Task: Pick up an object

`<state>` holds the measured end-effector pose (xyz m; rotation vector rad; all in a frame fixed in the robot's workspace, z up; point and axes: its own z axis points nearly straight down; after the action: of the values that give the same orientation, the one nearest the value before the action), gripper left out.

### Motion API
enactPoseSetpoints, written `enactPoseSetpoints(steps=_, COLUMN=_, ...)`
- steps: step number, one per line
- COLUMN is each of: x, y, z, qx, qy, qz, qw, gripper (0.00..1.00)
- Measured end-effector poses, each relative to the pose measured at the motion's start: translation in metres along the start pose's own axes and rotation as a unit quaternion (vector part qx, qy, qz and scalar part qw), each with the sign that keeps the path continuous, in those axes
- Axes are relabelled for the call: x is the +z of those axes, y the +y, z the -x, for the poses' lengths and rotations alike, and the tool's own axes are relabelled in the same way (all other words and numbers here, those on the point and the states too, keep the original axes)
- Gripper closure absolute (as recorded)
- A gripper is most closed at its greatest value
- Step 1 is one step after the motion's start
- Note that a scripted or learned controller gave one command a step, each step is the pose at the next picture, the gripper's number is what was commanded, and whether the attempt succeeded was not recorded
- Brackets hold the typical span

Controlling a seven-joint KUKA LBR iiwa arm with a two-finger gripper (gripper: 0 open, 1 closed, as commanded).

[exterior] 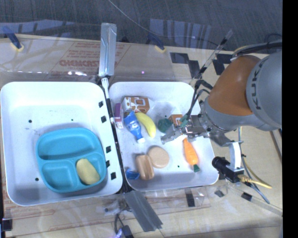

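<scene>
Presently the gripper (175,133), finger state not discernible, is poised in the right bin (202,175) beside the toy carrot (190,152); a centred, vertical descent is advised.

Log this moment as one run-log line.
arm: over right bin | gripper: low, beside carrot and green item | grasp: none visible | left bin: blue tray, yellow item

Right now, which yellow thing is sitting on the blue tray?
The round yellow potato-like lump sits in the blue tray in the left bin. The banana lies in the right bin, among the other toys.
</scene>
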<state>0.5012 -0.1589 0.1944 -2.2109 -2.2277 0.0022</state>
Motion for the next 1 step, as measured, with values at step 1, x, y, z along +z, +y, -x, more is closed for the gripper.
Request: enactPoseSetpoints(steps=1, x=0.0974, y=-0.0189, z=0.0406, qx=-0.035, qy=0.003, qz=0.006, qw=0.9994, gripper=0.0)
